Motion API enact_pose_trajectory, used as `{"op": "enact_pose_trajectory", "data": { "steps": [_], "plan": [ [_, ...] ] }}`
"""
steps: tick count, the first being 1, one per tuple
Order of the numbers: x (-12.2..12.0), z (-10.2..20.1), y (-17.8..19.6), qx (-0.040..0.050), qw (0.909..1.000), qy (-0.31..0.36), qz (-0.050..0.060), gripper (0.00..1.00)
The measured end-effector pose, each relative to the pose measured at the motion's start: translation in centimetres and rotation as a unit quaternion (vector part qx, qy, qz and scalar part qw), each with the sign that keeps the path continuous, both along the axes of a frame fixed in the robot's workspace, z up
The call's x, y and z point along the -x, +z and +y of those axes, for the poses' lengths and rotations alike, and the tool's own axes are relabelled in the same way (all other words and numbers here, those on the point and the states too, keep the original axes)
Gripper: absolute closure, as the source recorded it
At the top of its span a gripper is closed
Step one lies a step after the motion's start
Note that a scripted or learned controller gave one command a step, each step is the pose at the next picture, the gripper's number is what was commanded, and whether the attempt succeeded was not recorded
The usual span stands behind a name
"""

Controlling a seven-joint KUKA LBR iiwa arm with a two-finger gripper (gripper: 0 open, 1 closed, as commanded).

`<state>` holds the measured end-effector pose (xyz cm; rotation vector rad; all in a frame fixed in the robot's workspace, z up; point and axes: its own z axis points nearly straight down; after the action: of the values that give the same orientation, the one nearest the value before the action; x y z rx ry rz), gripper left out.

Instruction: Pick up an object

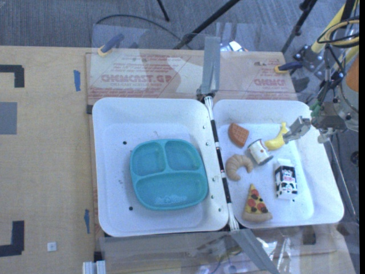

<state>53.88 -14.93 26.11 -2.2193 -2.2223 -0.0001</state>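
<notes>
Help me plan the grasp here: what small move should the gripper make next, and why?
Probably a short drop and nudge left onto the banana. The gripper hangs at its right end in the right bin, holding nothing, and the can crowds the banana's lower left.

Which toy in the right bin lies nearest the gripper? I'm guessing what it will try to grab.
The yellow banana, at the bin's upper right, just left of the gripper. The can, waffle, croissant, milk carton and pizza slice all lie farther away.
</notes>
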Motion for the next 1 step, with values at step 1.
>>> {"op": "enact_pose_trajectory", "data": {
  "steps": [1],
  "plan": [
    [-0.09, -0.01, -12.52, 0.0001, 1.0000, 0.008, 0.000, 0.00]
  ]
}}
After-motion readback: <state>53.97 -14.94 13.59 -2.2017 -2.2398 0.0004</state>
